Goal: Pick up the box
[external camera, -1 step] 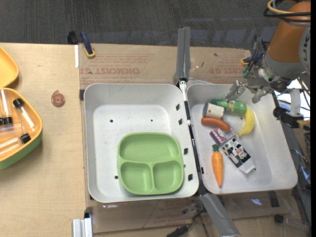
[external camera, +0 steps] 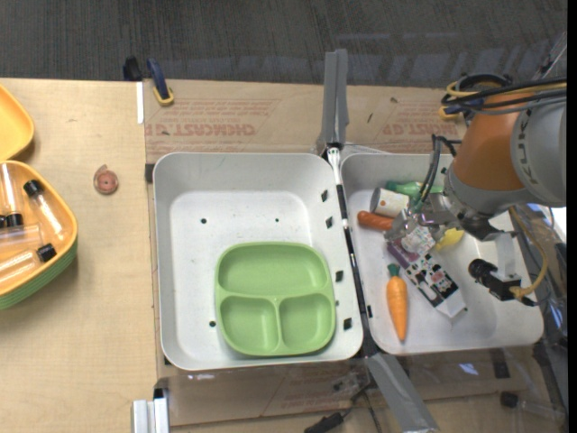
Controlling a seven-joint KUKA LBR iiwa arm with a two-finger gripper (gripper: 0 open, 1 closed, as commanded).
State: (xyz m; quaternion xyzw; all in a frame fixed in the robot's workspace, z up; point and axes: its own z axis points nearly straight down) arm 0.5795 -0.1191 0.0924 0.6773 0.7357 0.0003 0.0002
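Bright even light, soft shadows, sharp.

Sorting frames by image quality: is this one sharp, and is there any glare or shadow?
Camera view: the green divided plate and orange toy carrot look sharp; the white left bin is evenly lit with soft shadow at its walls; the gripper area is cluttered and less distinct.

Both bins appear to be smooth white plastic with a slight sheen. Green divided tray: matt plastic. Carrot: smooth, plastic-looking. Box: printed card, glossy. Worktop: pale matt wood, with brown cardboard under the bins.
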